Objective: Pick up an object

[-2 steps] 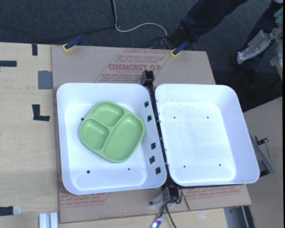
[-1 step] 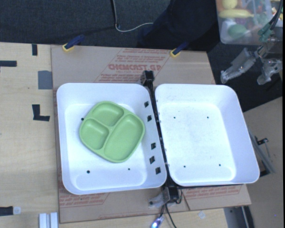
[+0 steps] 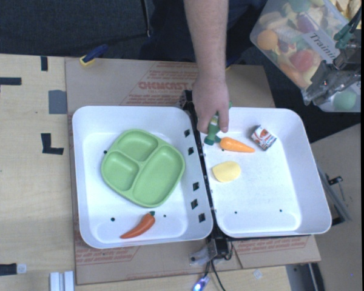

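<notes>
The grey two-finger gripper (image 3: 331, 82) hangs beyond the right white bin's (image 3: 303, 180) far corner (open or closed, I cannot tell). In that bin lie an orange plastic carrot (image 3: 238, 145), a yellow lump (image 3: 226, 171) and a small red-and-white can (image 3: 263, 137). A person's hand (image 3: 210, 109) touches the carrot's green end.

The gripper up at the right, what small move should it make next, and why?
Probably hold off. A person's hand is in the right bin, touching the carrot's green top, while the gripper sits outside the bin's far right corner. Reaching in now risks contact.
</notes>
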